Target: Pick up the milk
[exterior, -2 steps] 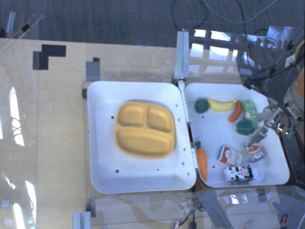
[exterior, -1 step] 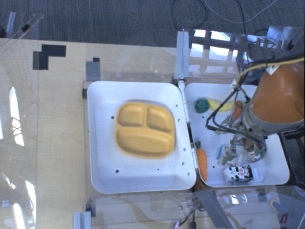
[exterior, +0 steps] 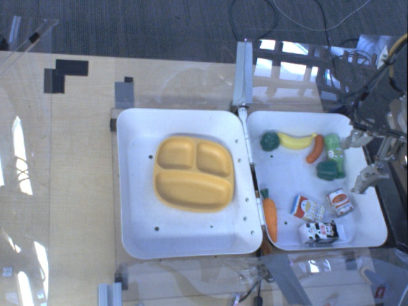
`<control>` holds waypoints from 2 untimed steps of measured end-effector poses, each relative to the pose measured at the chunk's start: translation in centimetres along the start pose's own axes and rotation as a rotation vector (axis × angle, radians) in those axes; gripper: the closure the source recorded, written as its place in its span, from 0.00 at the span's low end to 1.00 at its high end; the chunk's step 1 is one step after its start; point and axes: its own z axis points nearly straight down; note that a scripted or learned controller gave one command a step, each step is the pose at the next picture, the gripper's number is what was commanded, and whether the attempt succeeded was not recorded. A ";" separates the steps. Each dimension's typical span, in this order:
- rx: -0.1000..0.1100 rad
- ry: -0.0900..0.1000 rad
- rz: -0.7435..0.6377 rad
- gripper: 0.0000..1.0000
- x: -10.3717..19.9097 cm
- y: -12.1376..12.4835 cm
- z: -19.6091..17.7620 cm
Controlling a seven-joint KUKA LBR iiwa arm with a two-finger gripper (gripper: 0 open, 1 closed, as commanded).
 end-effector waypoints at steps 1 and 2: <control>-0.002 0.003 -0.185 0.00 -2.0 -1.2 2.9; -0.004 0.008 -0.236 0.00 -0.1 2.1 16.7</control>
